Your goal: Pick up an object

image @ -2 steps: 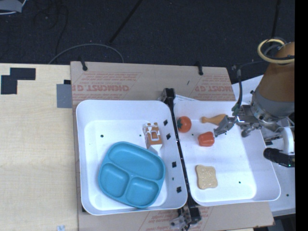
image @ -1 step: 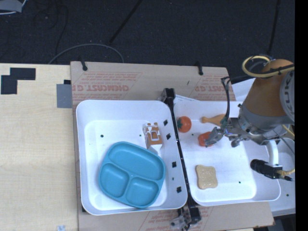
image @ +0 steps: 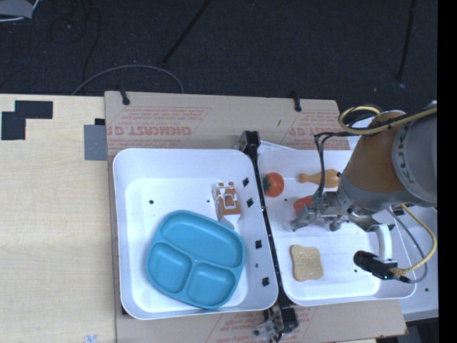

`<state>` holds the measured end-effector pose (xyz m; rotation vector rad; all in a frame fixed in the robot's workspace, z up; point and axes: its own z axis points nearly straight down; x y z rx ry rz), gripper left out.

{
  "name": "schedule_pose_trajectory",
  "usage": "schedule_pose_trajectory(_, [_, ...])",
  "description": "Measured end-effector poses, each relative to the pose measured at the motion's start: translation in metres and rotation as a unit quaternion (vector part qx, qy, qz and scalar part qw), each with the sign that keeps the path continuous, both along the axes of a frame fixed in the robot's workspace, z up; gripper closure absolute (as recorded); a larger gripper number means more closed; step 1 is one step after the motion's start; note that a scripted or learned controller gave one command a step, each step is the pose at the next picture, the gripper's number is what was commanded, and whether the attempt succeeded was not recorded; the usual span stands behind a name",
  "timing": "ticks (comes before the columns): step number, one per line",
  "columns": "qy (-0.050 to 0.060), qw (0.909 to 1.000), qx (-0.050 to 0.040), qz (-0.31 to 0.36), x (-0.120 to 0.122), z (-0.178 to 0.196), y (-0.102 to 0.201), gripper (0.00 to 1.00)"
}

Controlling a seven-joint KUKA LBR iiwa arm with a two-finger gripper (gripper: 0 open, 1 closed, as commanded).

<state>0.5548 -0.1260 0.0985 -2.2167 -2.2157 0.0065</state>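
Note:
My gripper [image: 308, 216] is low in the right bin [image: 357, 286], reaching in from the right under the grey and orange arm. A small red piece [image: 303, 204] lies right against its upper side; whether it is held is hidden. A red tomato-like ball [image: 273, 184] sits by the divider, to the gripper's upper left. An orange stick-shaped toy [image: 318, 178] lies behind the gripper. A tan slice of toast [image: 307, 262] lies flat in front of it, apart from it.
The left bin [image: 132, 191] holds a blue divided plate [image: 195, 259] and a small orange and white block [image: 228, 199] near the divider [image: 261, 227]. A black part with cables [image: 374, 263] hangs by the arm at the right bin's front right.

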Motion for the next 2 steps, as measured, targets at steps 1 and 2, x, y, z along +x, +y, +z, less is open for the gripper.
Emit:
schedule_pose_trajectory(1, [-0.001, 1.0, -0.0003, -0.003, 0.0, 0.013, -0.002, 1.0])
schedule_pose_trajectory(2, [-0.005, 1.0, -0.0012, -0.003, -0.004, 0.057, -0.002, 1.0])
